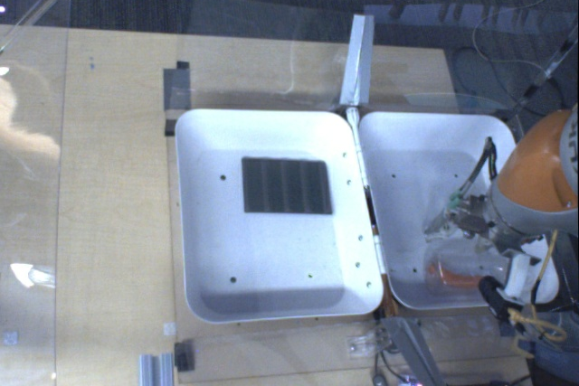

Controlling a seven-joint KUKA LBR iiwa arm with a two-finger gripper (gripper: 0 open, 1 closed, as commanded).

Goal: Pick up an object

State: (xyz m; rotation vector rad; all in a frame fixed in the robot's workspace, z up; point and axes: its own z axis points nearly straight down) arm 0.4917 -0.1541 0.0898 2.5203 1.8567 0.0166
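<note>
The bench (99, 194) carries two white bins side by side. The left bin (271, 294) has a dark ribbed rectangular panel (286, 186) on its floor, long axis left-right. The right bin (407, 149) receives the arm (540, 176), which enters from the right with its orange band over the bin's right side. The gripper (461, 217) sits low over the bin's lower right area. A clear object (457, 269) with an orange end lies on the bin floor just below the gripper, long axis roughly left-right, orange part along its lower edge. Finger opening: cannot be determined. No object is visibly between them.
</note>
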